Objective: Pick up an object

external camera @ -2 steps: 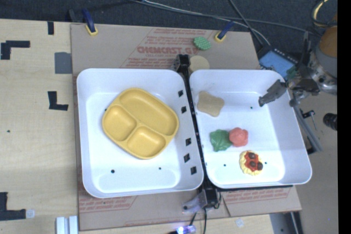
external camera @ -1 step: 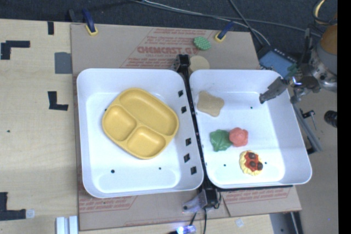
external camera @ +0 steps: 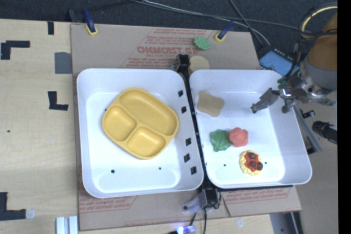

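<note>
The end effector (external camera: 272,100) hangs open and empty over the right bin's (external camera: 293,170) far right side. The red toy (external camera: 238,136) lies nearer, beside the green toy (external camera: 219,140).

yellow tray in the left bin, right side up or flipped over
Right side up: the yellow tray shows its three hollow compartments facing the camera, lying flat on the floor of the left bin.

yellow divided plate (external camera: 140,123), blue clamps (external camera: 89,23)
</note>
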Robot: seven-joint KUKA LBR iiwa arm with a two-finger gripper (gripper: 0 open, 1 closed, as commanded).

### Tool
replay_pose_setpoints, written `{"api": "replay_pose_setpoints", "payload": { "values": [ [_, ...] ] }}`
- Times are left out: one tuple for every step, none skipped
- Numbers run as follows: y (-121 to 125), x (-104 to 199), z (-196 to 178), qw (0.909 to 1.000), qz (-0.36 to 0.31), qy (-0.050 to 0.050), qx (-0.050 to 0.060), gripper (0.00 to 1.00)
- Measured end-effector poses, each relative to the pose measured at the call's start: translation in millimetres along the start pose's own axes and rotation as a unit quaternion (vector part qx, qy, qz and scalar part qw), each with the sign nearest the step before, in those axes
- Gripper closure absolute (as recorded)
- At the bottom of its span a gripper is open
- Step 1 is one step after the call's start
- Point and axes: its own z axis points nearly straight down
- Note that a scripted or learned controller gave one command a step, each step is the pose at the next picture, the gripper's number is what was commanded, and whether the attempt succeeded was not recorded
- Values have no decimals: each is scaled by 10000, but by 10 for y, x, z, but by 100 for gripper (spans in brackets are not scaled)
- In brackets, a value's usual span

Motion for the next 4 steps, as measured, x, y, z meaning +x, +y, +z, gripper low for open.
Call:
{"api": "replay_pose_setpoints", "payload": {
  "values": [
    [-29, 29, 439, 10000, -3, 2, 1, 0],
    [-130, -12, 982, 10000, 0, 4, 6, 0],
    [-114, -5, 854, 10000, -8, 4, -14, 100],
    [-118, -64, 239, 10000, -1, -8, -44, 100]
  ]
}}
